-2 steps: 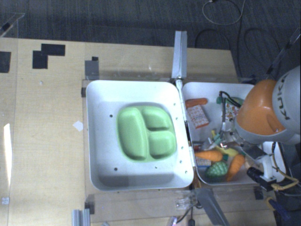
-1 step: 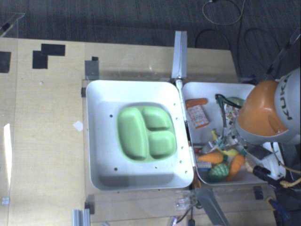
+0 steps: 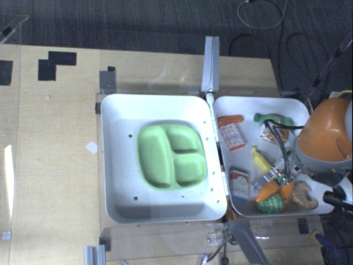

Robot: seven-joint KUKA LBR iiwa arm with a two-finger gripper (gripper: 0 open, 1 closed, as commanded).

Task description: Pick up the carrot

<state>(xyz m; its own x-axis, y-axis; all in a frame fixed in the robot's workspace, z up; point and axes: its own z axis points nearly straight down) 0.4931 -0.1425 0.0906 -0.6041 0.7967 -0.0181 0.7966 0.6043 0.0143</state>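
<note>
Orange carrot lies low in the right bin, wedged between a green toy and a yellow piece. My gripper sits directly above it, positioned for a grasp; jaw state: I cannot tell.

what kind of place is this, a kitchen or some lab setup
Most likely a robotics lab workbench, not a kitchen. Two shallow white bins sit side by side on a wooden bench, toy food such as a carrot lies in the right one, and cables trail over dark carpet behind.
</note>
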